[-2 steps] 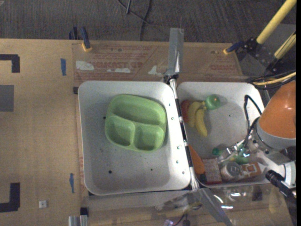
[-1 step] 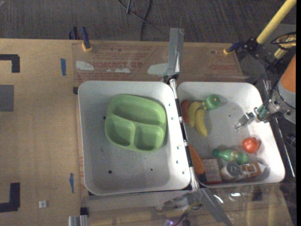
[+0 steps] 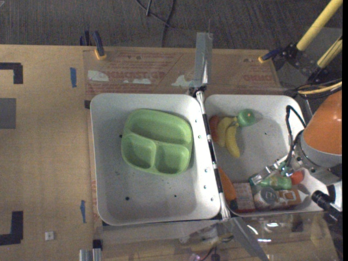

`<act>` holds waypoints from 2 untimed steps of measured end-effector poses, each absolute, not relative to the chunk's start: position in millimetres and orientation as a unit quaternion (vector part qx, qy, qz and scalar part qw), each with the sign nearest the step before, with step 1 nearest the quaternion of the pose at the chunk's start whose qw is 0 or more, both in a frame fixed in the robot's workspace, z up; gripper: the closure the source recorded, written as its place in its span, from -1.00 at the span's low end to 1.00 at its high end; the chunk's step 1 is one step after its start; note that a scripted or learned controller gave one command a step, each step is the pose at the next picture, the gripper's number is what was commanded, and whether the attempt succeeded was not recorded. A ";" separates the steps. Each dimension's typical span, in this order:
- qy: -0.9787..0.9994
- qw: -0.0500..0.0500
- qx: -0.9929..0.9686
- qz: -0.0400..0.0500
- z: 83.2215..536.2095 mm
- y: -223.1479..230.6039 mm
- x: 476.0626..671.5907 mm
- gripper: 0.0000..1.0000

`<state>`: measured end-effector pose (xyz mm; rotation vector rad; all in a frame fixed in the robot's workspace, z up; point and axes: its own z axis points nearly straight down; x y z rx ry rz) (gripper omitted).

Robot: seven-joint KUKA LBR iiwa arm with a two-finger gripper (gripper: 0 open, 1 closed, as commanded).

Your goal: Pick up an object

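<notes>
The right bin (image 3: 272, 105) holds several toy foods. A yellow banana (image 3: 230, 136) lies near its left wall, with a red piece (image 3: 215, 127) beside it and a green fruit (image 3: 247, 116) just behind. An orange carrot (image 3: 227, 186) rests along the left wall at the front. A flat carton (image 3: 274, 198) and a small green item (image 3: 278, 182) sit in the front right corner. My gripper (image 3: 278, 173) is low over that corner, right above the green item and the carton. The arm's orange band (image 3: 326, 126) hangs above it.
The left bin (image 3: 106, 162) carries a green divided plate (image 3: 157, 141) in its back half. A metal divider (image 3: 203, 64) stands between the bins at the back. Yellow-handled clamps (image 3: 321, 18) sit at the far right.
</notes>
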<state>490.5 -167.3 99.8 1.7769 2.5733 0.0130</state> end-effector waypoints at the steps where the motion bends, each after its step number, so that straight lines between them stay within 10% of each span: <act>1: 0.799 0.002 0.602 0.001 190.6 -130.9 618.0 -1.00; 2: 0.851 0.005 0.525 0.002 89.4 -137.1 562.0 -1.00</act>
